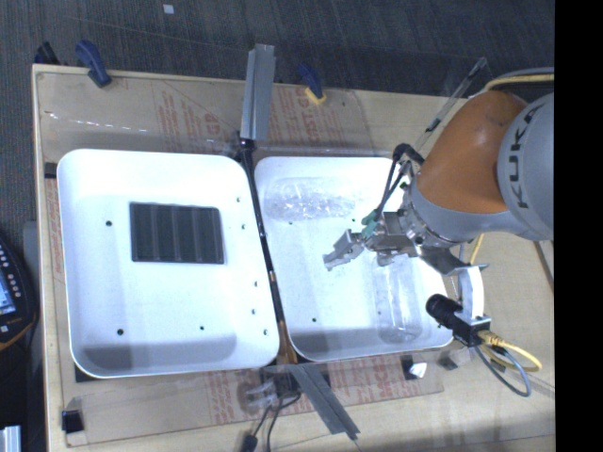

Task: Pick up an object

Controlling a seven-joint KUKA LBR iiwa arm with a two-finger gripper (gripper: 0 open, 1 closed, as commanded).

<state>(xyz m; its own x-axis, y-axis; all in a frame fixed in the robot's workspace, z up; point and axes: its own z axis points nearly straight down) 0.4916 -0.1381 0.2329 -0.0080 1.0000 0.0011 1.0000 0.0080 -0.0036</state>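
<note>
The end effector (341,250) hangs at the middle of the right bin (311,332); whether it is spread cannot be told. A clear plastic bottle (306,199) lies up-left of it, apart; another clear bottle (398,299) lies to its lower right.

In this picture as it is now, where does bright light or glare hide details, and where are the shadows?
In the camera view, both white bins wash out: the left bin glares, shadowed only along its near wall; the right bin hides two clear plastic items, faint outlines; the dark tray stays crisp; the gripper looks slightly soft.
</note>
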